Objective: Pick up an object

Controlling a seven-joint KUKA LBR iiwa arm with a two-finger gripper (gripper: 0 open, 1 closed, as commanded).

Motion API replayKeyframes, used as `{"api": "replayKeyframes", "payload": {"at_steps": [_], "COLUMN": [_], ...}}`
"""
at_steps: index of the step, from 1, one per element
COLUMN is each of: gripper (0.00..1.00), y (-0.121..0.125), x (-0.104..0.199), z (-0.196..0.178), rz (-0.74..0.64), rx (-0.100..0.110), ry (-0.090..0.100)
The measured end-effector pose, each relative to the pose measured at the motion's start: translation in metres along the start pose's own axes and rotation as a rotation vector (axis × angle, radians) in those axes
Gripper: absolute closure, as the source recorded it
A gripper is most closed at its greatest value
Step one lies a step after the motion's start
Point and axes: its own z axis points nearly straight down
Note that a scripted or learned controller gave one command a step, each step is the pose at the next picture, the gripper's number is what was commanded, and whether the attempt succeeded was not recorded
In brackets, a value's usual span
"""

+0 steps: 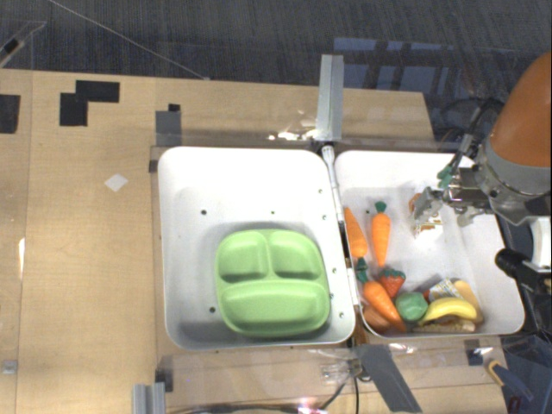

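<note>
Toy food items are lying heaped in the right white bin (483, 166): an orange plastic carrot (380, 236) at centre, a yellow banana (450, 309) and green round piece (412, 306) along the lower edge. Right of centre, the gripper (425, 211) is hanging over this bin; whether its fingers are clenched, I cannot tell. A green sectioned plastic tray (272, 281) is sitting in the left white bin (198, 188).

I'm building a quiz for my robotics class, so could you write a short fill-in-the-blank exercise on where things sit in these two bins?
1. The green divided plate lies in the ____ bin.
2. The banana lies in the right bin's near-____ corner.
3. The upright carrot has a ____ top.
4. The gripper is over the ____ bin.

Missing words: left; right; green; right
</note>
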Motion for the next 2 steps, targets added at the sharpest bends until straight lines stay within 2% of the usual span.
{"api": "replayKeyframes", "payload": {"at_steps": [1,2], "gripper": [0.00,0.00], "y": [0.058,0.044], "x": [0.004,0.010], "z": [0.088,0.160], "rz": [0.026,-0.198], "rx": [0.001,-0.004], "ry": [0.000,-0.001]}}
